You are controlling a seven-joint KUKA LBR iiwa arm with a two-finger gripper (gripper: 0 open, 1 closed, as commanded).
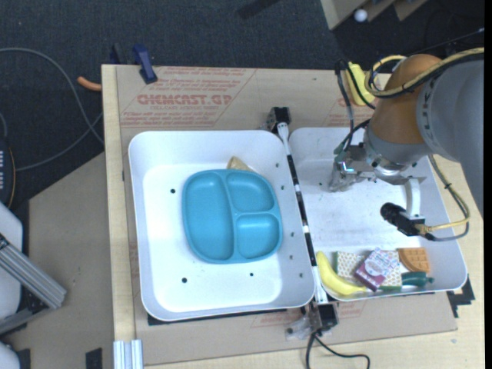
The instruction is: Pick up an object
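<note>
My gripper (pixel 340 174) hangs low over the far left part of the right bin (pixel 354 221), under the grey arm and its orange band (pixel 400 102). Nothing shows beneath it but bare bin floor. Along the right bin's near edge lie a yellow banana (pixel 334 280), a pink and white packet (pixel 380 267), an orange waffle-like piece (pixel 414 259) and a green-handled item (pixel 410 282). These objects lie well in front of the gripper, apart from it.
The left bin (pixel 154 229) holds a blue divided plate (pixel 231 214), with a tan piece (pixel 238 162) peeking out behind its far rim. A black clip (pixel 279 118) sits at the far end of the ridge between the bins. Cables loop around the arm's wrist.
</note>
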